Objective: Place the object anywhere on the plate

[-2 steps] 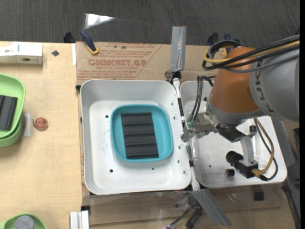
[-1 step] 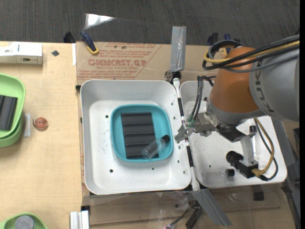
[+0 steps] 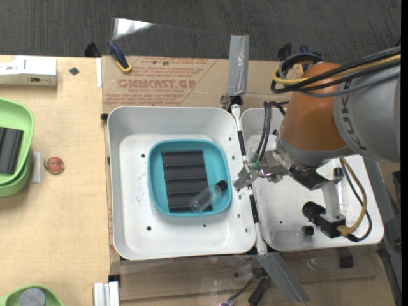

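1. Spanning the whole scene: one wooden bench (image 3: 64, 234), bearing everything below.
2. Reaching in from the right: one grey arm (image 3: 338, 107) with an orange band, hanging over the right bin and well clear of the plate.
3. Sitting side by side: two white bins, the left bin (image 3: 127, 222) and the right bin (image 3: 280, 228), touching along their shared edge. Plate in the left one. Loose cables and dark arm hardware above the right one.
4. Lying flat beyond the bins, on the far side: one printed cardboard sheet (image 3: 159, 78).
5. Resting in the middle of the left bin: one teal plate (image 3: 155, 177), carrying one black ridged insert (image 3: 183, 174).
6. Peeking in at the far left edge: one green tray (image 3: 16, 132), cut off by the frame.
7. Hovering over the seam between the two bins, just right of the plate: one gripper (image 3: 250, 171). Too small and cluttered to judge as spread or pressed together; cannot tell. Nothing visibly pinched in it.
8. Lying tilted on the plate's near right corner, partly on the black insert: one clear tube (image 3: 209, 196), apart from the gripper. Judged as the task's object, already on the plate, so placing looks done. Left to do, by that reading: little beyond drawing the arm away.
9. Sitting alone on the bench, left of the bins and near the green tray: one small round orange piece (image 3: 55, 165).
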